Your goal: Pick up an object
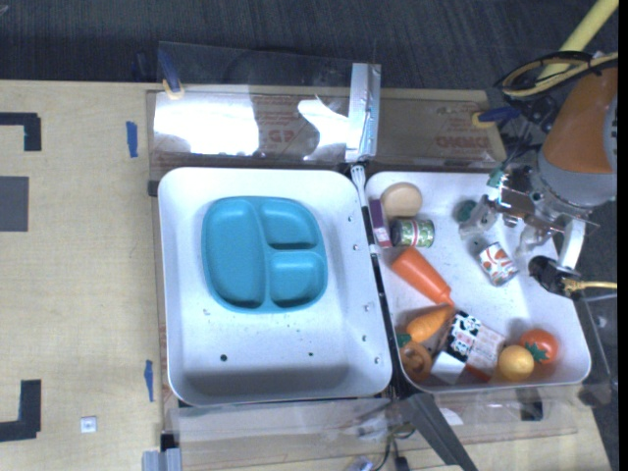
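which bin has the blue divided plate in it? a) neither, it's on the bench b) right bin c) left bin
c: the blue divided plate lies flat in the middle of the left bin, while the right bin holds the small food items such as the carrot.

We see a blue divided plate (263,252) in the left bin (186,351). The right bin (579,361) holds toy food, including a carrot (422,275) and a can (412,232); the gripper (505,232) hangs above a small cup (497,262).

Robot lab: taped bench (69,263), two white bins (186,292).
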Controlling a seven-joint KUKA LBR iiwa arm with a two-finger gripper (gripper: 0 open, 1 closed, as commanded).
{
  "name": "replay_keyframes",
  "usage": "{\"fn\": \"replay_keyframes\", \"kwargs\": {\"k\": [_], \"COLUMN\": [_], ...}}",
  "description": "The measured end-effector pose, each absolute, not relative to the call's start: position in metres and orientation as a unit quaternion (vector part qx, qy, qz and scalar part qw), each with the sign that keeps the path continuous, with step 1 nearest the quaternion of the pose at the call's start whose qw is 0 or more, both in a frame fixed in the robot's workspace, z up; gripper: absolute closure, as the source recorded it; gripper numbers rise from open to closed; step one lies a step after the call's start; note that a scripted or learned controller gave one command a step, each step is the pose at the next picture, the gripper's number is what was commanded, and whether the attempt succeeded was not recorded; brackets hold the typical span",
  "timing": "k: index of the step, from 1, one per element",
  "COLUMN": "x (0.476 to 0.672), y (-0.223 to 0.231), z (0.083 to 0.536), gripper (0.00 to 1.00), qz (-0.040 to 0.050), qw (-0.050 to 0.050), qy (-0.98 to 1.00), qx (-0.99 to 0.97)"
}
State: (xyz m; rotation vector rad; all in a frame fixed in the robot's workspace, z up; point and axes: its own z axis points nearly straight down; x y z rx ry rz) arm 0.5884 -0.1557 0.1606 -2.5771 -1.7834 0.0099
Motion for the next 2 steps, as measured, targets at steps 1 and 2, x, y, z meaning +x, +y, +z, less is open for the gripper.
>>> {"fn": "replay_keyframes", "kwargs": {"k": [1, 2], "x": [0.59, 0.584], "y": [-0.156, -0.183], "z": [0.164, 0.087], "gripper": [0.0, 0.0], "qz": [0.0008, -0.0017], "qw": [0.001, -0.001], "qy": [-0.569, -0.589], "qx": [-0.822, -0.808]}}
